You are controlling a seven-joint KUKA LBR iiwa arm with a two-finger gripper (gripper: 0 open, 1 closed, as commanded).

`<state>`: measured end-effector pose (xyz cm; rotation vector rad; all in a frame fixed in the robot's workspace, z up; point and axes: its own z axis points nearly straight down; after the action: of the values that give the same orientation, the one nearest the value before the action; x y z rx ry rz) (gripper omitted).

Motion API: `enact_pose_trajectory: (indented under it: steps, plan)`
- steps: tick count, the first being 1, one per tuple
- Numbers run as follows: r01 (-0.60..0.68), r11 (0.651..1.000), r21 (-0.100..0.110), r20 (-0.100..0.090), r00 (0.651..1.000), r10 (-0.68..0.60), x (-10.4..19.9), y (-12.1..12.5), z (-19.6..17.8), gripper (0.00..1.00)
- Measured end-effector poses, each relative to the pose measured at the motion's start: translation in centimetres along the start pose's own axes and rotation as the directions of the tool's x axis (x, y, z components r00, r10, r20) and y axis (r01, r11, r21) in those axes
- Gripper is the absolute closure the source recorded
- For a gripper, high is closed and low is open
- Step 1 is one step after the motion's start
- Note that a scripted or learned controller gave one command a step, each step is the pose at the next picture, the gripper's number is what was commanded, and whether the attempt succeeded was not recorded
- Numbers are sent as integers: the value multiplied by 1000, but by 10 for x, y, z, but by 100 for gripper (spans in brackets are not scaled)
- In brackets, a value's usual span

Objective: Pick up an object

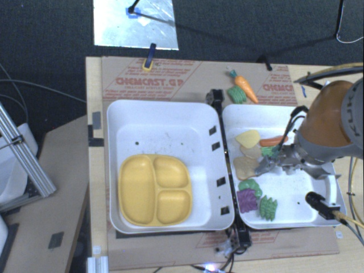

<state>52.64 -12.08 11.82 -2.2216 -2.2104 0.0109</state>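
Item: right bin (318, 110), white, shallow, holding toy foods. Gripper (264, 166) is hanging low toward the bin's left wall, its tips lying over a tan flat piece (245, 165) at mid-left; whether it is parted or clamped, I cannot tell. A pale yellow piece (248, 138) is sitting just above the tan one, toward the far left corner. An orange carrot-like piece (272, 141) is lying beside it. A purple cluster (247, 199) and green leafy pieces (268, 207) are resting near the front left corner.

Item: left bin (165, 110), carrying a yellow divided tray (153, 189).

Handling note: the tan piece looks the likeliest target. Being flat, it is probably wanting a straight descent, closing across its narrower span, clear of the wall and the yellow neighbour.
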Motion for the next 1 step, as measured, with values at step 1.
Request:
enact_pose_trajectory:
  steps: [1]
  plan:
    - [4, 1000, -20, 6, 1000, -4, -75, 87, 23, 0]
